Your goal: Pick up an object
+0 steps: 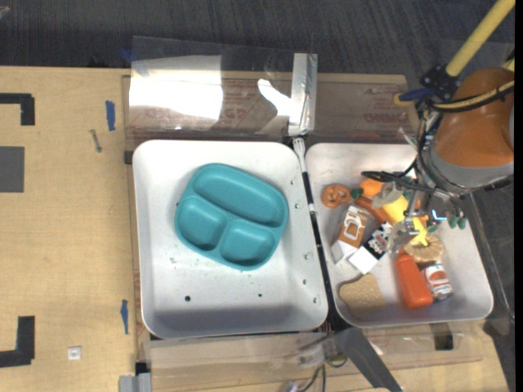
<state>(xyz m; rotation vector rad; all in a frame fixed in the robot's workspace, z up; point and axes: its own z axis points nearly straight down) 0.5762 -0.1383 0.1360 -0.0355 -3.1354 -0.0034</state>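
My fingers [406,219], grip state untellable, hang over one cluttered white bin [474,256]; the other white bin [155,219] holds one teal divided plate [232,215].

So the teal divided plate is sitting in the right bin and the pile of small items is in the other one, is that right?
Not quite. The camera view shows the teal divided plate lying in the left bin, not the right one. The pile of small items is in the other one, the right bin, under the gripper.
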